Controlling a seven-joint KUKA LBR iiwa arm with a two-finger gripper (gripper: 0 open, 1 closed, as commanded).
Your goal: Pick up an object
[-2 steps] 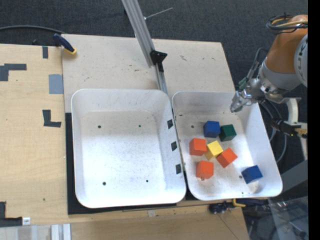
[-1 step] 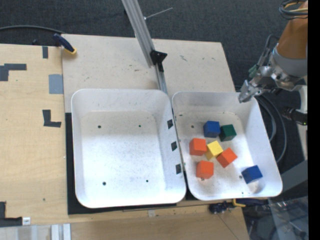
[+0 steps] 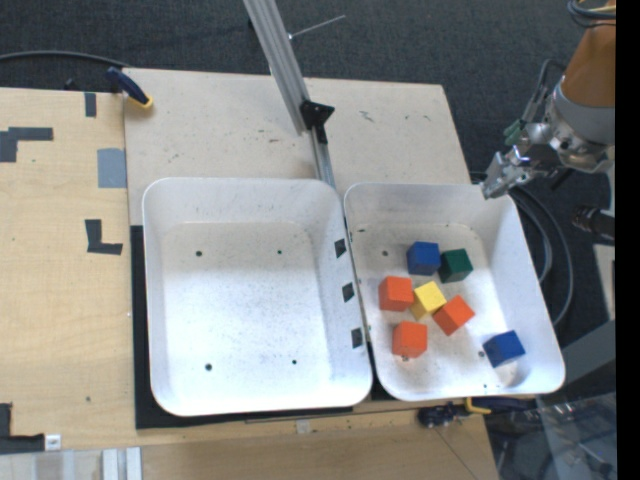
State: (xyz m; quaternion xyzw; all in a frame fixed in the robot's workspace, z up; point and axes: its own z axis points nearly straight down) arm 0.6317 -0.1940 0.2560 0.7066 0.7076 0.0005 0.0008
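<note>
Two shallow white bins sit side by side on the bench. Nothing but dark specks shows on the floor of the left bin [image 3: 245,298]. The right bin [image 3: 525,258] holds seven small blocks: three orange blocks [image 3: 396,293] [image 3: 409,339] [image 3: 454,314] around a yellow block [image 3: 430,296], a blue block [image 3: 423,257] touching a green block [image 3: 457,263] above them, and a second blue block [image 3: 504,348] apart near the lower right wall. Further right, the gripper [image 3: 500,180] hovers over the right bin's upper right corner, well apart from every block and up and to the right of them. Whether its fingers stand apart or together cannot be told, and nothing is seen between them.
</note>
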